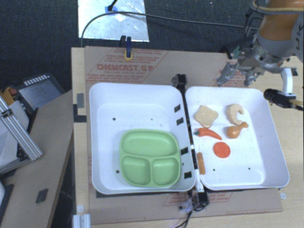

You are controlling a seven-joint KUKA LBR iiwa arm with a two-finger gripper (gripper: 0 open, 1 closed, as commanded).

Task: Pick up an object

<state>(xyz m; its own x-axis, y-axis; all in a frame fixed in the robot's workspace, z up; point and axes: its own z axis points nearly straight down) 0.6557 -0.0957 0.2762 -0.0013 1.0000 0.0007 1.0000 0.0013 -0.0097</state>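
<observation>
So the arm [278, 20] comes in at the top right, grey with that orange band, and the hand [239, 76] is hanging just past the far rim of the right bin [273, 127], over the cardboard sheet [142, 63] on the desk [78, 70]. Its two fingers [227, 76] are spread apart, pointing down, with nothing between them and nothing touching them as far as I can see.

All the pickable stuff sits in the right bin, well apart from the hand. There's a tan bread slice [205, 116] near the middle, a pale curled piece [234, 112] to its right that might be a shrimp or dumpling toy (can't really tell), and just below that an orange drumstick-looking thing [235, 129]. A red chili pepper [208, 133] lies just under the bread, a red round slice [221, 149], tomato maybe, is a bit closer to the camera, and a small orange stick like a carrot [201, 163] lies right along the bin's left wall.

The left bin [102, 127] has a green divided plate [150, 157] in it, three compartments, sitting toward the near right corner.

Off to the left there's some grey equipment [33, 91], and a shiny metal sheet [114, 13] on the floor at the back
</observation>
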